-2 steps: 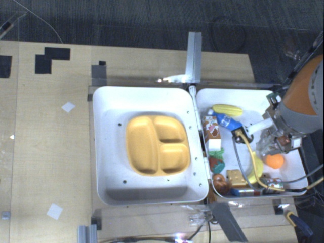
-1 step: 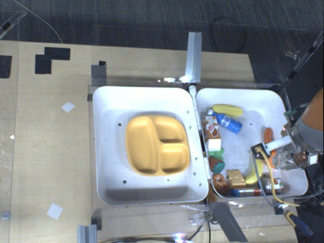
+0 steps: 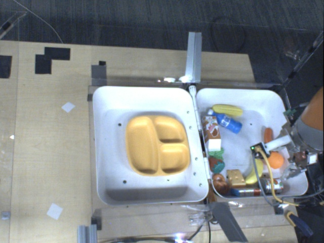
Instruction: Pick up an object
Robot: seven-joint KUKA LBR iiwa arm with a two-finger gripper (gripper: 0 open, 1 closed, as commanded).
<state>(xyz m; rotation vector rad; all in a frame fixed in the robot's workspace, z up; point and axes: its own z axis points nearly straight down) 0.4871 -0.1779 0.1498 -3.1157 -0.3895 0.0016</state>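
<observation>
Pincer (image 3: 276,162) low in right bin (image 3: 253,97), at orange ball (image 3: 276,160); grip state impossible to tell. Yellow tray (image 3: 156,145) sits in left bin (image 3: 106,135).

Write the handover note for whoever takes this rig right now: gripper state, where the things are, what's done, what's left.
Gripper: low over the right bin, near its right wall, by an orange ball. Not clear from this view that it holds anything.
Right bin things: yellow corn and blue bottle near the top, a white block by the left wall, a banana and a tan block near the bottom.
Left bin: a yellow divided tray lying in its middle.
Done: arm is down in the right bin.
Left: get a confirmed grasp and lift one object.
</observation>
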